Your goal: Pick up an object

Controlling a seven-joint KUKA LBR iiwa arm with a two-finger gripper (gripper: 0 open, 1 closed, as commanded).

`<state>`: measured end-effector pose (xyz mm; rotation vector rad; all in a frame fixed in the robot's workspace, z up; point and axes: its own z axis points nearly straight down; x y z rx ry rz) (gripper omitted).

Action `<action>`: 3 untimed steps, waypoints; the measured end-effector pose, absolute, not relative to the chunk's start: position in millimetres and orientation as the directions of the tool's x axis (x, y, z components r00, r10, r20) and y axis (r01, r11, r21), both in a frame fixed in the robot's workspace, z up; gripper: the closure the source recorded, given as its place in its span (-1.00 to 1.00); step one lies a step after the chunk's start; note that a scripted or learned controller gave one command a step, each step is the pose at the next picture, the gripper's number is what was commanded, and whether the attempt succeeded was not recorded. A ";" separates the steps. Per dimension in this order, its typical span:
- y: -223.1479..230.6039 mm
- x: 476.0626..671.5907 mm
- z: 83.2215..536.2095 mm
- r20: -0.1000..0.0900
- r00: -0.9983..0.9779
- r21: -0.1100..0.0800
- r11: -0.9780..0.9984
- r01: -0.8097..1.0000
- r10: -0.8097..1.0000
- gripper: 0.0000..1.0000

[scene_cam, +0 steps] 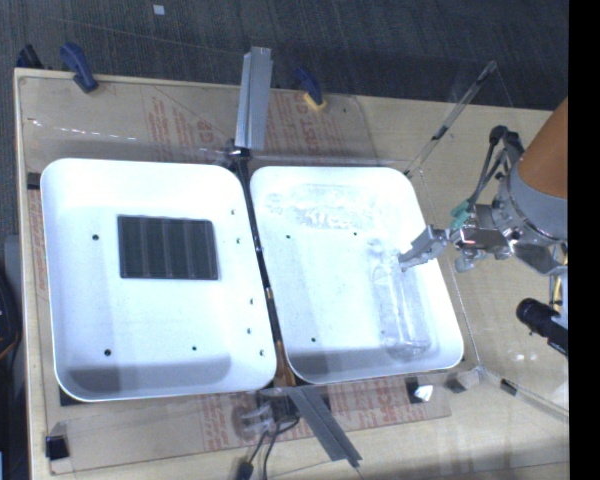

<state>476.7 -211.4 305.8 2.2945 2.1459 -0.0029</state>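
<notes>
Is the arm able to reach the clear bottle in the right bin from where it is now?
Probably yes. The clear bottle lies near the right bin's right wall, just below the gripper, with nothing over it.

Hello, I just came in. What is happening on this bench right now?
A robot arm reaches in from the right toward two white bins. Its gripper is at the right edge of the right bin, just above a clear plastic object that lies there. Nothing is visibly held, so no pick has happened yet. The left bin holds a dark ribbed block, untouched.
</notes>
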 end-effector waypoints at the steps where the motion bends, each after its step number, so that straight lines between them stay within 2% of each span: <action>1: -203.3 483.6 314.4 -0.001 0.076 -0.001 -0.076 0.997 0.997 -1.00; 2: -205.1 477.8 308.4 0.001 -0.174 -0.003 0.174 0.985 0.985 -1.00; 3: -210.2 477.1 306.7 0.003 -0.594 -0.003 0.594 0.804 0.804 -1.00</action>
